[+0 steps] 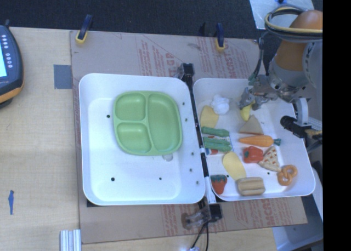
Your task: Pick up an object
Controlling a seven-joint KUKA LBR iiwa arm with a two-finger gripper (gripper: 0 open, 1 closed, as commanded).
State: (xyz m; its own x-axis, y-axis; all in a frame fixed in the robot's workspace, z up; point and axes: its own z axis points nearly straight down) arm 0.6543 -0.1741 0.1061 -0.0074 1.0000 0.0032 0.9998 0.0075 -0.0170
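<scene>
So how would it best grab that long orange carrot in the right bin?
Probably across the middle of the long orange toy carrot, coming straight down from above. It lies flat and runs left to right, so the claw would close over its narrow width. The tan wedge and red piece crowd its sides, so aim carefully.

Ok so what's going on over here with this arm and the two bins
A grey arm with an orange band reaches in from the right over the right-hand bin, which holds toy food. Its gripper hangs at the bin's far end, just above a small yellow piece and beside a white piece. Nothing looks lifted yet. The left-hand bin holds a green divided plate.
</scene>
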